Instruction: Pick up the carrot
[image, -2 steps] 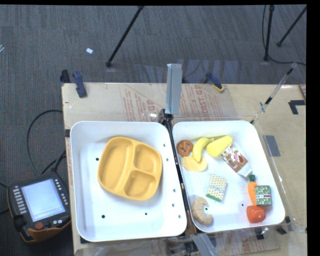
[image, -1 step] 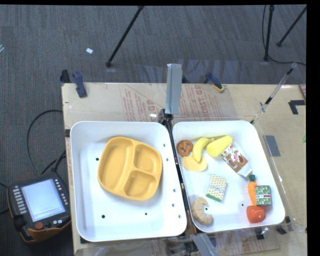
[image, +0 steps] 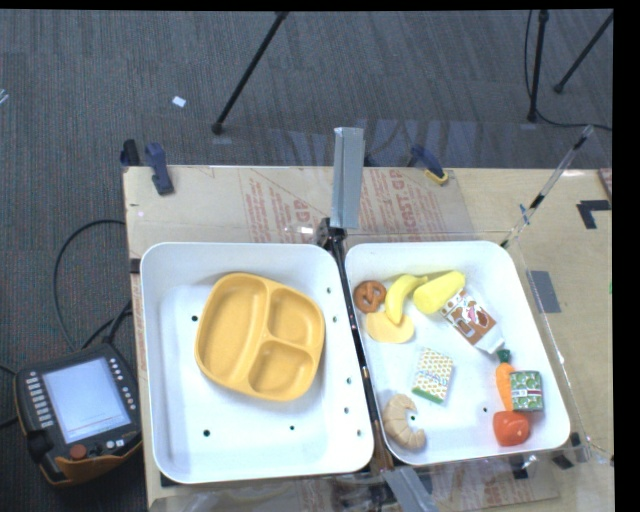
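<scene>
The carrot (image: 503, 383) is a small orange toy with a green top. It lies near the right wall of the right bin (image: 432, 246), pointing towards the front. A green box (image: 527, 391) touches its right side. A red-orange round toy (image: 511, 428) sits just in front of its tip.
The right bin also holds a pretzel (image: 369, 295), a banana (image: 400, 297), a yellow piece (image: 439, 291), a brown-and-white packet (image: 471, 320), a patterned box (image: 433, 375) and a croissant (image: 405, 420). A yellow divided plate (image: 262, 336) lies in the left bin (image: 170, 300). A grey post (image: 348, 190) stands behind the bins.
</scene>
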